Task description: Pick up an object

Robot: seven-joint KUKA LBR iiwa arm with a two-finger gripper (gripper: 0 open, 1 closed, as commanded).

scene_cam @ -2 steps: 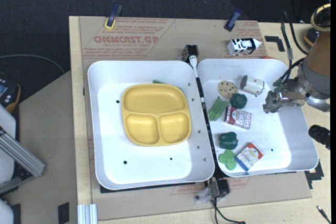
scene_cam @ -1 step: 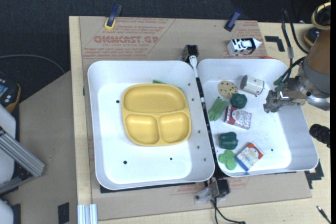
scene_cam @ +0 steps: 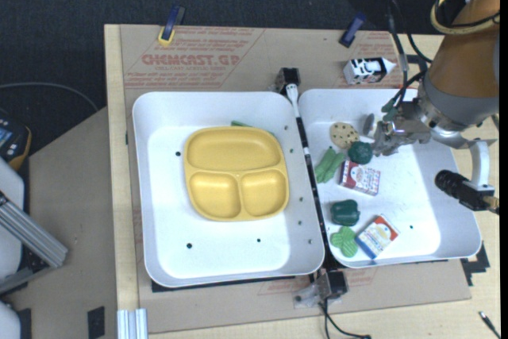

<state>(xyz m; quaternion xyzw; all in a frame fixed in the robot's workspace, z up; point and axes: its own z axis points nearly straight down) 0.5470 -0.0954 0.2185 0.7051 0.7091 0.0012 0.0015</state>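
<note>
Lying at the near rim of the right bin (scene_cam: pixel 444 238), well below the gripper (scene_cam: pixel 379 137) in the camera view, are a small white-and-orange packet (scene_cam: pixel 376 236) and a light green leafy toy (scene_cam: pixel 344 242), the two touching. Just up from them a dark green block (scene_cam: pixel 344 210) is sitting alone on the white floor. Closer to the gripper, a red-and-white carton (scene_cam: pixel 360 178) is lying flat, and to its left a green pod-shaped piece (scene_cam: pixel 327 165) is leaning toward the divider between the bins. A round dark green object (scene_cam: pixel 360 152) is resting directly beside the gripper's tip, down and to the left of it, apparently touching or nearly so; it cannot be told whether the piece is sitting between the fingers, nor whether they are spread or closed. A tan speckled cookie (scene_cam: pixel 342 133) is lying just left of the gripper.

The arm (scene_cam: pixel 464 52) is reaching in from the right, its orange band above the grey wrist.

Well to the gripper's left, the left bin (scene_cam: pixel 159 194) is holding a yellow divided plate (scene_cam: pixel 236 171) with three compartments, and a sliver of something green (scene_cam: pixel 241 124) is peeking out from behind the plate's far edge. Beyond the right bin, up from the gripper, a small black-and-white object (scene_cam: pixel 369 69) is sitting on the wooden bench (scene_cam: pixel 214 52).
</note>
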